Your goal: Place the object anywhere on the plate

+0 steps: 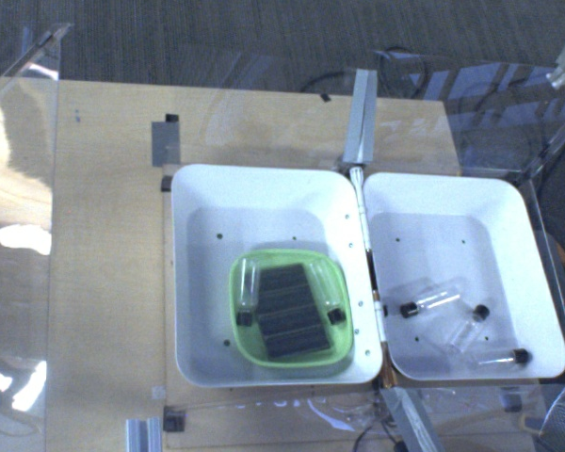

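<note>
A square lime-green plate sits in the near part of the left white bin. On it lies a black ridged block. A clear vial with a black cap rests along the plate's left side, and another clear vial lies along its right side. In the right white bin, three clear vials with black caps lie loose near the front: one at centre left, one in the middle and one close to the front wall.
A grey metal post stands behind the joint between the two bins. The wooden bench stretches to the left, with small black and grey brackets near the left bin's corners.
</note>
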